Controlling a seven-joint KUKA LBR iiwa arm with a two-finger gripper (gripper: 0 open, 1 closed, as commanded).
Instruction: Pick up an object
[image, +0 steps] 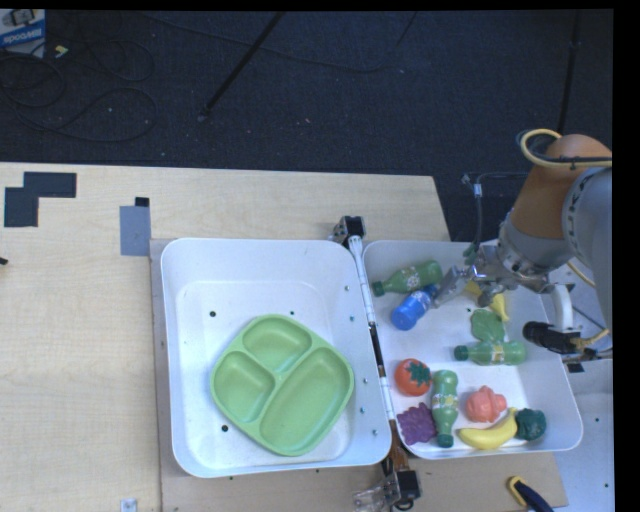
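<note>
My gripper (478, 282) hangs low over the back of the right bin (560, 440), reaching in from the right below the orange-banded wrist. Right by it lie a green bottle (408, 277) and a blue bottle (410, 310) to its left, and a small yellow piece (498, 305) and a green leafy toy (487, 325) just in front of it. Nothing shows between the fingers. Further forward lie another green bottle (490, 352), a tomato (412, 376), an upright green bottle (444, 395), purple grapes (416, 423), an orange-red fruit (485, 403), a banana (487, 435) and broccoli (530, 424).
The left bin (180, 300) holds a green divided plate (285, 385). A ridge with a black clip (350, 228) at its far end separates the two bins. A black part of the arm (550, 335) sticks out over the right bin's right side. Bare wooden bench (70, 350) lies to the left.
</note>
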